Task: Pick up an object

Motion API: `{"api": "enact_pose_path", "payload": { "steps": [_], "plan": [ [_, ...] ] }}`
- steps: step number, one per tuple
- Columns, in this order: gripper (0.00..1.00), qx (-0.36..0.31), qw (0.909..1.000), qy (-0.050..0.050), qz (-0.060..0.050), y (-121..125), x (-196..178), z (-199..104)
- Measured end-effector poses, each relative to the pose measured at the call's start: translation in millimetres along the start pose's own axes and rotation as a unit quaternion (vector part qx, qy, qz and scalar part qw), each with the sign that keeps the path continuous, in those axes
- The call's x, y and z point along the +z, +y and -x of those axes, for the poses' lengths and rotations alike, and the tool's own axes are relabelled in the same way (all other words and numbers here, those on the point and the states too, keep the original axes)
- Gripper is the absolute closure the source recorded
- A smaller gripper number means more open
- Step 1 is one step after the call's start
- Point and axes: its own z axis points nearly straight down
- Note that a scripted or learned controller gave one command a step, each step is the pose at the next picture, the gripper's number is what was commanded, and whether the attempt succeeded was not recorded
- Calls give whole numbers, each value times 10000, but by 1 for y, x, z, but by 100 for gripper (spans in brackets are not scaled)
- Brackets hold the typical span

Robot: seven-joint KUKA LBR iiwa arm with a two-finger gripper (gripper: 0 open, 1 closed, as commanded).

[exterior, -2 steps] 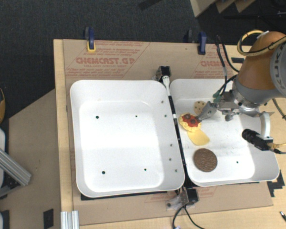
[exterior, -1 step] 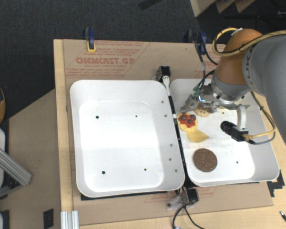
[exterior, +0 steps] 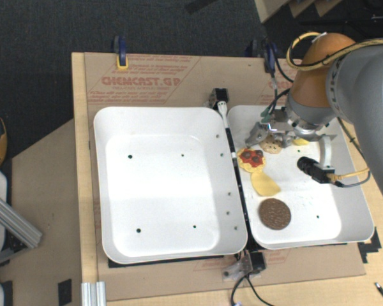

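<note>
Nothing had been lifted yet. The likeliest target, a small tan-and-brown cookie-like piece (exterior: 272, 148), lay on the floor of the right bin (exterior: 345, 225) at its far end, just beside and partly under the gripper (exterior: 266, 131). To its left and a little nearer sat a round red-and-yellow toy pizza (exterior: 251, 160), close to the wall shared by the two bins. Nearer again lay a pale yellow wedge (exterior: 265, 183), almost touching the pizza, and nearest of all a dark brown disc (exterior: 275, 213), apart from the wedge. A small yellow bit (exterior: 300, 141) showed on the far right of the cookie piece, partly behind the wrist.

The gripper hung low over the far left corner of the right bin, the grey arm (exterior: 364, 94) with its orange band (exterior: 316, 75) reaching in from the right. The metal parts at the tip were too small and tangled with cable to make out, so whether the fingers stood wide or narrow could not be told, and no object was seen between them.

The left bin (exterior: 159, 177) held no objects on its floor, and both bins rested on the brown desk (exterior: 147, 75). In my judgement the task stood at the approach: the descent onto an object, the closing and the lift all remained.
</note>
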Motion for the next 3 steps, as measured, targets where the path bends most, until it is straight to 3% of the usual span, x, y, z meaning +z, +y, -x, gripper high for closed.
{"api": "enact_pose_path", "payload": {
  "steps": [1,2,3],
  "plan": [
    [0,-1,10000,-6,2,13,1,-7],
    [100,-1,10000,-5,34,15,-13,-8],
    [100,1,10000,-1,-7,30,-18,2]
  ]
}}
